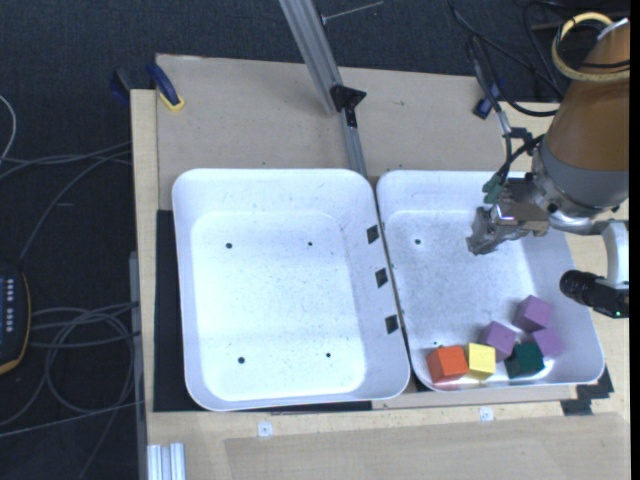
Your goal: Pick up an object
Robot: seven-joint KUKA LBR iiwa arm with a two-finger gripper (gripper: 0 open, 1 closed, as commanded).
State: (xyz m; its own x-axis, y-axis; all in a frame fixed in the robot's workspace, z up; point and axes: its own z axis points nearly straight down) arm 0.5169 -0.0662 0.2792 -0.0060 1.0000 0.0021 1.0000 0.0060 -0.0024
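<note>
Bench (pixel 260 98) of pale board comes first, carrying two shallow white bins side by side. On its far left corner sits a small blue and yellow clamp (pixel 165 86), and a grey metal bar (pixel 320 58) slants down across the board to the seam between the bins. Left bin (pixel 200 208) shows only a few dark specks on its white floor. Right bin (pixel 440 193) holds all the blocks, gathered in its near right corner.

Arm (pixel 590 108) reaches in from the right, its orange band broad above a grey wrist, and it hangs over the far right part of the right bin. Gripper (pixel 484 236) points down toward the bin floor, roughly midway along the bin's depth (too dark and blurred at the tips to tell how far apart they stand). Nothing can be made out between them.

Blocks lie well apart from the gripper, nearer the camera and a little to the right of it. Orange block (pixel 448 362) is the leftmost, touching or just beside the yellow block (pixel 482 359). Three purple blocks follow: one (pixel 499 335) just behind the yellow, one (pixel 534 313) farthest back, one (pixel 548 343) toward the right wall. Dark green block (pixel 523 361) sits between the yellow one and that wall.
</note>
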